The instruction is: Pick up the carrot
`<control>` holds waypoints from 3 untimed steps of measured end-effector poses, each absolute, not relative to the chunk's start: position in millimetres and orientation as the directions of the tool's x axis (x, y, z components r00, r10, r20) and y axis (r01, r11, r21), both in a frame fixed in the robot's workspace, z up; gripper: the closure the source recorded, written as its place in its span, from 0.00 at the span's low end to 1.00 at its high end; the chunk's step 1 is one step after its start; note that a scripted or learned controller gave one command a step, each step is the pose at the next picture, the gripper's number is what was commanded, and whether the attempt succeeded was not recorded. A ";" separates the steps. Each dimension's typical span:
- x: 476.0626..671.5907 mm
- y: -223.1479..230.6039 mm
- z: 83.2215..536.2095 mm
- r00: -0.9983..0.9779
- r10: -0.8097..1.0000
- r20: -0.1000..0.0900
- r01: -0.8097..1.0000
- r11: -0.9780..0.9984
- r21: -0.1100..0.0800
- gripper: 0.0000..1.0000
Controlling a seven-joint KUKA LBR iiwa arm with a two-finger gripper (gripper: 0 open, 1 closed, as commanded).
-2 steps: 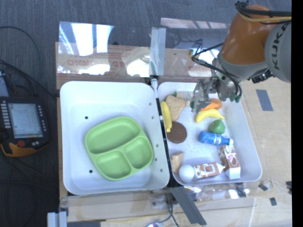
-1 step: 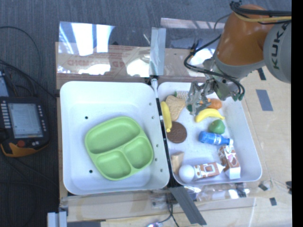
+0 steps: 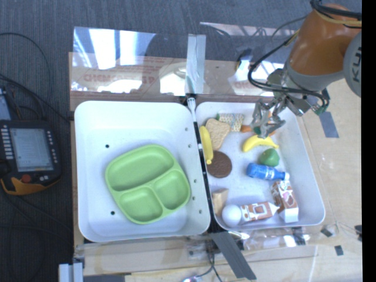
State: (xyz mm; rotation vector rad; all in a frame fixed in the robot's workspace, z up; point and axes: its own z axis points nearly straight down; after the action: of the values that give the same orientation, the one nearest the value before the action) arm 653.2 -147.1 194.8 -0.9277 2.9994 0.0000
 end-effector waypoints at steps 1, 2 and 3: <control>643.2 -188.7 215.9 -0.870 -0.493 -0.006 -0.493 0.870 -0.002 1.00; 582.1 -156.5 92.3 -0.917 -0.399 -0.010 -0.399 0.917 -0.005 1.00; 588.9 -196.7 263.4 -0.970 -0.244 -0.014 -0.244 0.970 -0.008 1.00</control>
State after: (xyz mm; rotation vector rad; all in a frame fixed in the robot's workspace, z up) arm 588.9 -196.7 263.4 -0.3850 3.1024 -0.0099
